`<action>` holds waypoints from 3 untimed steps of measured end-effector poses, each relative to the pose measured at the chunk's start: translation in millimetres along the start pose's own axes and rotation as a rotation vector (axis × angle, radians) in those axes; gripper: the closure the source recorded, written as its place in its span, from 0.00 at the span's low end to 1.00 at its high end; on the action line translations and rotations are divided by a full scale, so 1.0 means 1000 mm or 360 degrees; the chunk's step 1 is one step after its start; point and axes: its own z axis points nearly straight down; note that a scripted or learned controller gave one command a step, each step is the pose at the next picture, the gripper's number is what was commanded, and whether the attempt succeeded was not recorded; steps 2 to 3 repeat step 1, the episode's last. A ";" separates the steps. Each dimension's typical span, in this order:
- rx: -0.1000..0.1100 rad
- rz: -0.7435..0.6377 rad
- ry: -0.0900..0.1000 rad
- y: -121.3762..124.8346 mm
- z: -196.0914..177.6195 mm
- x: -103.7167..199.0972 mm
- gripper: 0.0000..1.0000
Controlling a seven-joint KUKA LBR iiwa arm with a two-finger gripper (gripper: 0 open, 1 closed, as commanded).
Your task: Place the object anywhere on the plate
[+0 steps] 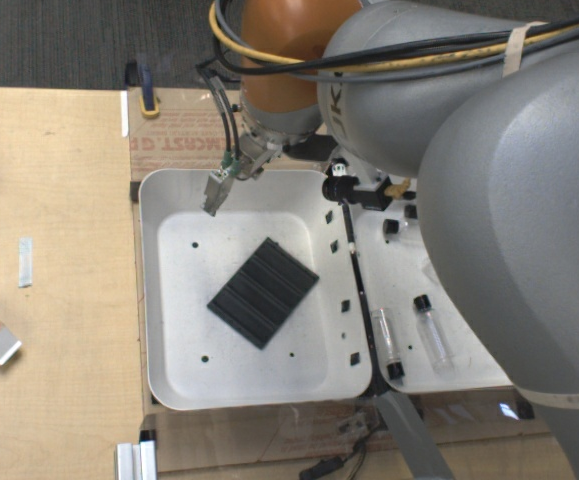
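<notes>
We see a flat black ribbed rectangular plate [264, 293] lying askew in the middle of the left shallow white plastic bin [164, 368]. The grey two-finger gripper [215, 195] hangs above the bin's far-left corner; we cannot tell its opening, nor anything held. We judge any small object light, best pinched across its narrow sides.

A pale tan wooden counter [59, 198] spreads across the left, evenly lit from above. Behind it runs a dark grey ribbed floor [79, 18]. A brown cardboard sheet with faded red lettering [184, 133] lies flat at the counter's far edge.
</notes>
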 end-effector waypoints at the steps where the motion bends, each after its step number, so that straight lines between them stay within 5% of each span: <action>1: 0.0006 0.0500 0.0003 -0.045 0.009 0.081 0.00; 3: 0.0006 0.0500 0.0003 -0.045 0.009 0.081 0.00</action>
